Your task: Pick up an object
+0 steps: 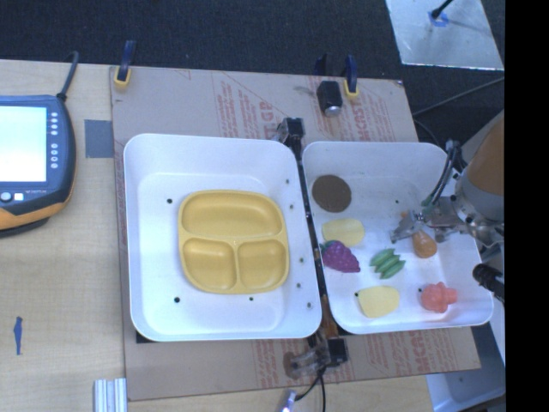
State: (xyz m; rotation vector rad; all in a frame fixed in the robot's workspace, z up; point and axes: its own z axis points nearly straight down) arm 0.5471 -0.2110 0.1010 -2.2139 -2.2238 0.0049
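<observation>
- Orange-brown toy food piece [425, 245]: right bin [377, 157], right of the green pod [388, 263]; likely light, smooth, rounded; grip across its middle.
- Tool [417, 226]: touching it; spread or pressed, cannot tell.

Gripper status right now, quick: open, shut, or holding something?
Gripper: cannot be told. It sits low in the right bin, right beside the orange-brown piece, but nothing visibly sits in its grasp.

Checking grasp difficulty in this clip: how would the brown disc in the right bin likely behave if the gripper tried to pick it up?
The brown disc looks flat and low against the right bin floor, so fingers may slide over it. It looks rigid, probably light. Lying flat, it should slide rather than roll.
</observation>
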